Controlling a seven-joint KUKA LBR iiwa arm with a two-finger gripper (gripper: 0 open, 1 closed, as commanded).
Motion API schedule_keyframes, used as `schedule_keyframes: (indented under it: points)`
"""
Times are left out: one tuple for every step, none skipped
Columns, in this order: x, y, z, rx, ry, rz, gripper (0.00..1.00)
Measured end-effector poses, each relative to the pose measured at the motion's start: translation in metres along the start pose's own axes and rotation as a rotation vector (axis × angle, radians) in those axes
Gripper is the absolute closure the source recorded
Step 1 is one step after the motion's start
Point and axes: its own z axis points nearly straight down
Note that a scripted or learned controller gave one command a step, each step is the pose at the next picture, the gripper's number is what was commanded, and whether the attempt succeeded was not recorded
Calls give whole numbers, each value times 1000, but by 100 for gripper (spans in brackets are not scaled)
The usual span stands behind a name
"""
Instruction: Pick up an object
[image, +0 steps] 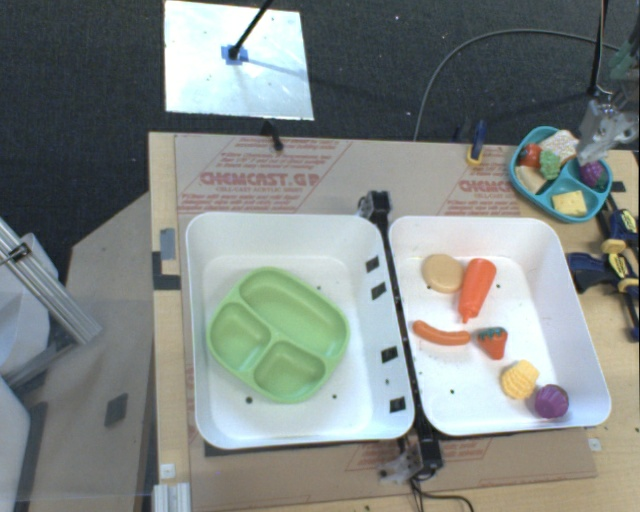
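the purple ball (550, 401) and the yellow corn (519, 379) are nearest, touching each other in the front corner of the right bin (572, 290), close to its wall. if one of them is grabbed, the other could be bumped, or the wall could be hit. either one could also roll out of a grab, since both look round.

a little farther back, a small orange and green toy (491, 342) sits just beside the end of the sausage (441, 334). the two could be caught together by mistake.

behind them, the carrot (477, 289) leans right against the tan bun (441, 273). the bun could be pushed away if the carrot is picked.

six toys are counted in the right bin, one of each kind. one green tray (278, 335) with three parts lies in the left bin (200, 300). two white bins are counted on the surface (300, 170).

far back at the right, the claw (600, 135) hangs over a blue dish (556, 180) of small toys, well apart from both bins. whether it is released or clenched cannot be told. nothing is seen held in it, so no toy has been picked yet.
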Motion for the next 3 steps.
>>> schedule_keyframes:
  points:
    - [44,-11,44,1,3,-9,100]
    - [41,-9,30,-8,0,-11,100]
    - [9,29,73,-1,0,-1,100]
